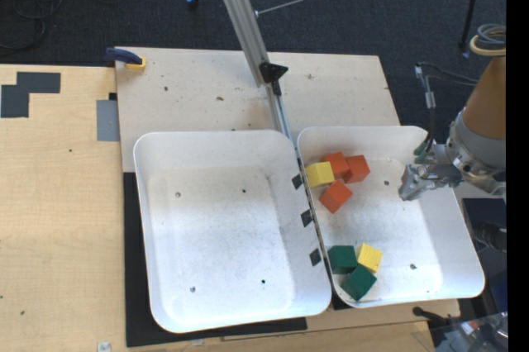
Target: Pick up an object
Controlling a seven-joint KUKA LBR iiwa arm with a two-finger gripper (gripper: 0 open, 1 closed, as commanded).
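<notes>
Several small blocks lie in the right bin (446,276). Near its upper left are a yellow block (320,173), two orange blocks (347,166) side by side, and another orange block (335,196) just below them. Toward the lower left sit two green blocks (342,259) (359,283) with a yellow block (369,257) against them. My gripper (411,187) hangs over the bin's right side, well to the right of the orange blocks, with nothing seen in it.
The left bin (165,177) stands beside the right one, joined by black clips (307,217) along the shared wall. A slanted aluminium post (245,16) rises behind the bins. A blue-and-yellow clamp (126,58) sits at the bench's back left corner.
</notes>
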